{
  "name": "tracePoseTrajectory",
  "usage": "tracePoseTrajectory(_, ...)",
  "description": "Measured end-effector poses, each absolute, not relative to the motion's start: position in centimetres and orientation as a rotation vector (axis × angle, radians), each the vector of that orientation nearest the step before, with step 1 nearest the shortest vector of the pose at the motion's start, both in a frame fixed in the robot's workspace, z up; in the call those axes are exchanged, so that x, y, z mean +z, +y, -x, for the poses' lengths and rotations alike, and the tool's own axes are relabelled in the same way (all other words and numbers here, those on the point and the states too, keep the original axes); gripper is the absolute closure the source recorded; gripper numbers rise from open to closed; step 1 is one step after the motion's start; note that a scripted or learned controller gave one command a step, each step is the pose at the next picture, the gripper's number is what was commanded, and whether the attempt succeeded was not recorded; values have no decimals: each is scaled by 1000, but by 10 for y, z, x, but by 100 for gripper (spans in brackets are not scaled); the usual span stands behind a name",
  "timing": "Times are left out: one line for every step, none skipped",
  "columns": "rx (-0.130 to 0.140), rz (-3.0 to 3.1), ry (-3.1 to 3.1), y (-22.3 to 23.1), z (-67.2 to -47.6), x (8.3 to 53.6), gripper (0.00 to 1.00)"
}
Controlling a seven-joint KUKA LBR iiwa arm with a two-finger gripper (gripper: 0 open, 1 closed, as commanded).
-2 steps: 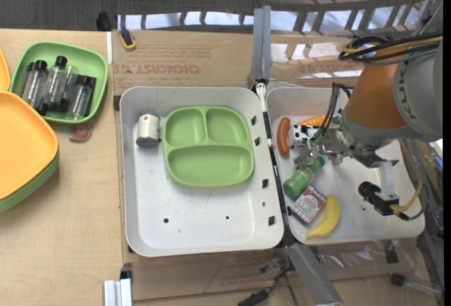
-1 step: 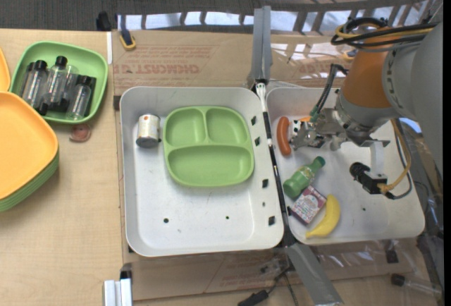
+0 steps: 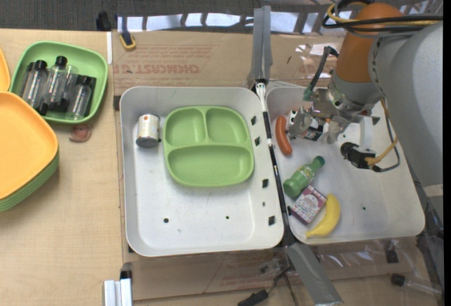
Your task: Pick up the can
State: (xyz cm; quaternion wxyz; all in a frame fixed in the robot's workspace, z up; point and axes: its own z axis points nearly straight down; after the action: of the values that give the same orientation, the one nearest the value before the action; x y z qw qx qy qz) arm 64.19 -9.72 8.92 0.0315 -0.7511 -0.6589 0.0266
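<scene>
One can [image 3: 147, 130] lies on its side at the left edge of the left bin [image 3: 134, 227], beside the green divided plate [image 3: 208, 144], so you must cross leftward from the gripper [image 3: 315, 125] in the right bin [image 3: 394, 216]; whether it is open or closed, I cannot tell.

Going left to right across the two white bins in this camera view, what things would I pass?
Can → green divided plate → hot dog → green bottle → banana → the robot's pincer sits above the right bin, near the hot dog.
</scene>
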Motion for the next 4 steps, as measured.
tracePoseTrajectory(79, 2316, -2032, -97, -643, 89, 0)
tracePoseTrajectory(89, 2315, -2031, -99, -640, 95, 100)
tracePoseTrajectory(84, 2318, -2034, -99, -642, 95, 0)
tracePoseTrajectory(89, 2315, -2035, -100, -641, 104, 100)
